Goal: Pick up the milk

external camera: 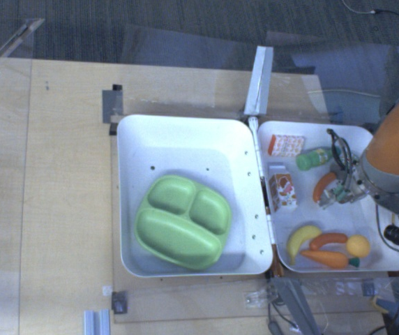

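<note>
One milk carton [283, 191] lay left of the tool [339, 192], apart; tool opening could not be determined.

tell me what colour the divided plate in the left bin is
Light green, seen plainly in the camera view: the divided plate lies in the left bin.

Left bin [137, 187]: divided plate [183, 221]. Right bin [381, 260]: milk carton [283, 191] at left wall, box [286, 145] behind it, banana [300, 239], carrot [325, 258] in front.
</note>
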`<action>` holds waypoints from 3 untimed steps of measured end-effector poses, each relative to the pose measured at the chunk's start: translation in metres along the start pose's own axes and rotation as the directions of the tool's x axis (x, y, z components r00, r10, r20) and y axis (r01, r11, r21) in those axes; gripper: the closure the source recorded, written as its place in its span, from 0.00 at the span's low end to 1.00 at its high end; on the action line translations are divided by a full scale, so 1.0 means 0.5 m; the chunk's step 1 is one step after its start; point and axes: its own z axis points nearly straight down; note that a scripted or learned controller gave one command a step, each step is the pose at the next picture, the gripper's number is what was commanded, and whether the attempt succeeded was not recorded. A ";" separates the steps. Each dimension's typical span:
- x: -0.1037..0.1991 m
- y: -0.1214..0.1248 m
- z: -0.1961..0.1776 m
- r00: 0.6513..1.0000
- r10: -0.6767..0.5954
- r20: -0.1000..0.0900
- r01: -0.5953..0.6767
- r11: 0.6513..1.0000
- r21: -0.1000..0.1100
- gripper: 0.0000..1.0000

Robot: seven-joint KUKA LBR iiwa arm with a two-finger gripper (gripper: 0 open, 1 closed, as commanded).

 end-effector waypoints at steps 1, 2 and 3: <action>-0.055 0.058 -0.200 0.992 -0.124 -0.005 0.124 0.992 0.011 1.00; -0.020 0.015 -0.426 0.999 -0.054 -0.003 0.054 0.998 0.011 1.00; -0.042 -0.065 -0.506 0.979 0.203 0.001 -0.203 0.979 0.012 1.00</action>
